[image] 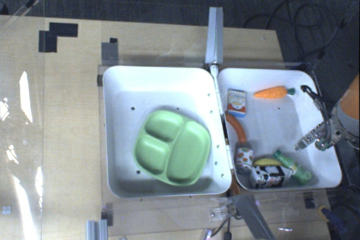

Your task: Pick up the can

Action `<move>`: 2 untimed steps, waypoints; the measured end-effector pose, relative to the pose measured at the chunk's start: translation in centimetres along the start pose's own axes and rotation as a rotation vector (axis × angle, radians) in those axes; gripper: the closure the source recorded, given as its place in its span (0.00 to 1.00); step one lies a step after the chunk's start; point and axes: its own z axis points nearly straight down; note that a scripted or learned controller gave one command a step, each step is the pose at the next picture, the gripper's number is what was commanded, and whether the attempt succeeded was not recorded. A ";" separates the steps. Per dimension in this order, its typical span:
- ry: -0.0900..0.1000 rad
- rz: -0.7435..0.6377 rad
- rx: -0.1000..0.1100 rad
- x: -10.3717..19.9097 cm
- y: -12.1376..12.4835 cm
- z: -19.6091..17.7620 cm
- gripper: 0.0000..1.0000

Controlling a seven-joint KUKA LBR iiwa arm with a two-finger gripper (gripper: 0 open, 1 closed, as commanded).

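Lying untouched against the left wall of the right bin (315,82), the can (243,158) has not yet been picked up; nothing is held by the gripper (313,139), seen spread apart near the right rim, so everything remains to be done

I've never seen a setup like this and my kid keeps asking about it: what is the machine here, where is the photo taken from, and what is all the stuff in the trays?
One camera looks down at a slant on a wooden bench. Two shallow white bins sit side by side. The left bin holds a green divided plate. The right bin holds small items: a toy carrot, a small carton, a sausage, a can, a banana, a black-and-white carton and a green bottle. The machine is a robot arm reaching in from the right; its gripper hovers over the right bin's right side, holding nothing. Its job is picking up the can.
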 end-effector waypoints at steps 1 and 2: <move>-0.001 0.140 -0.001 0.6 0.4 -5.5 1.00; -0.004 -0.201 -0.002 -0.1 0.0 -7.8 1.00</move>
